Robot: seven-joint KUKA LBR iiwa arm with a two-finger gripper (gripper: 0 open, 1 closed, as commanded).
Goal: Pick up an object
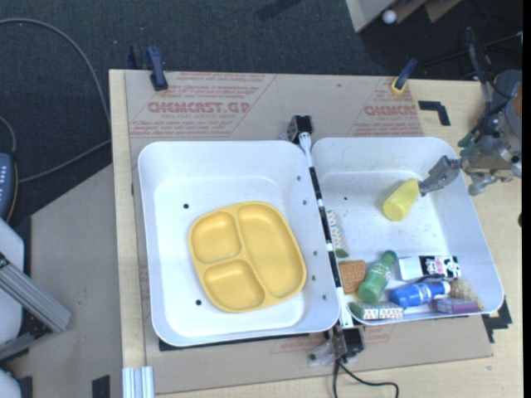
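Arm point(506, 131) cut off at right edge; small packets point(383, 312) unreadable

Camera: fixed above bench point(249, 98), looking down at a slant
Covers: both bins point(166, 222), arm entering right

Both bins point(158, 222) are plain white. Taking the yellow tray point(246, 256) as landmark: it is a solid, even yellow, three compartments, no pattern. To its right lies a paler yellow cup point(400, 200). Right of the tray and nearer the camera sit a green bottle point(374, 279), a blue bottle point(419, 293), a tan waffle-patterned cracker point(352, 274) and a white carton point(427, 267) with black patches. The bench point(249, 106) behind the tray is tan with red lettering.
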